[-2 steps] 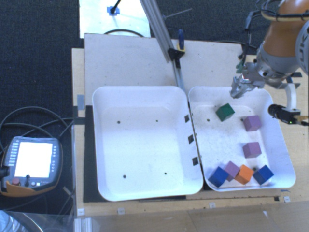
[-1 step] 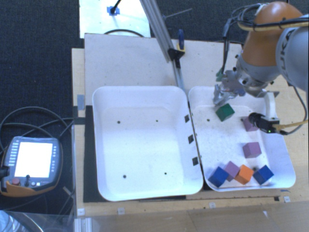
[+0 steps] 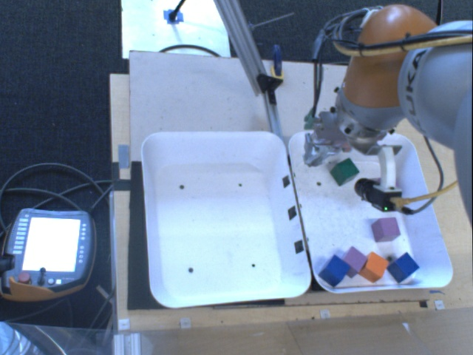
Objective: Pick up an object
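The pincer hangs over the far end of the right bin — whether it is open or closed I cannot tell. A green cube lies just beside it. Along the near wall sit two blue cubes, two purple cubes and an orange cube.

Six blocks, two white bins, one arm

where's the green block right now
In the camera view the green block lies in the upper part of the right bin, just below and right of the gripper, apart from the blocks clustered along the bin's near edge.
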Controlling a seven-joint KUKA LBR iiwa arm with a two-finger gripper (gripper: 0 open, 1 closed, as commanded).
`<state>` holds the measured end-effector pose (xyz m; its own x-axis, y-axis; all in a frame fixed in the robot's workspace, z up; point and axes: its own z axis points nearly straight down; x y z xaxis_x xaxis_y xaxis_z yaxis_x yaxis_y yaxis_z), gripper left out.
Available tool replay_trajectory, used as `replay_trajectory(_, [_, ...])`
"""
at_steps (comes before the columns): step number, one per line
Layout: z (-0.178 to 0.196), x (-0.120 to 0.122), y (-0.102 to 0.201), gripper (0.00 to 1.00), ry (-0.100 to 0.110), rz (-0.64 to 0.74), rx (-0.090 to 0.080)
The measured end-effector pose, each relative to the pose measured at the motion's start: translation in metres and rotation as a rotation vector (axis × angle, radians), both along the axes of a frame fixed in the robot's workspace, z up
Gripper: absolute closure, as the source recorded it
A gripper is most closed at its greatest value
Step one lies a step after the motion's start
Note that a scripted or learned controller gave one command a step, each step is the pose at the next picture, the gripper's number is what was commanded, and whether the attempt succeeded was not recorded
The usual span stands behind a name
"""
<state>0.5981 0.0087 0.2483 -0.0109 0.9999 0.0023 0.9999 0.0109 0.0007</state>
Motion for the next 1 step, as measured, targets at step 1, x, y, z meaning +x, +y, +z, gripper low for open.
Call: replay_trajectory(1, [0.0011,-0.0104,0.0455,1.0,0.0,0.0,0.0])
